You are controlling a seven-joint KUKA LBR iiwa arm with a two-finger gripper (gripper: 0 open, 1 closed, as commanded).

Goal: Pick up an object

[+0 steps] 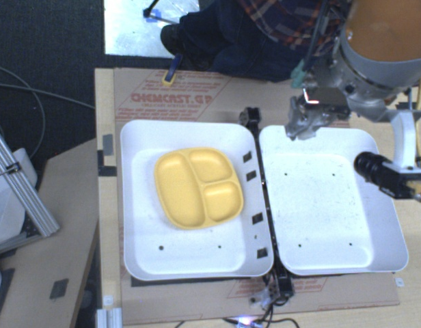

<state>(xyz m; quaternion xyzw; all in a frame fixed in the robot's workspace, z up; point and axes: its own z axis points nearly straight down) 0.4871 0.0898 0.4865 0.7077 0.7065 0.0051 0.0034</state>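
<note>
A yellow divided plate with three compartments lies flat in the left white bin. My gripper hangs over the far left corner of the right white bin, well to the right of the plate and apart from it. The grey arm with its orange band comes in from the upper right. I see nothing between the fingers.
A black clamp strip runs between the two bins. A black camera mount sits over the right bin's right side. A person in a plaid shirt stands behind the bench. Cardboard lies under the bins.
</note>
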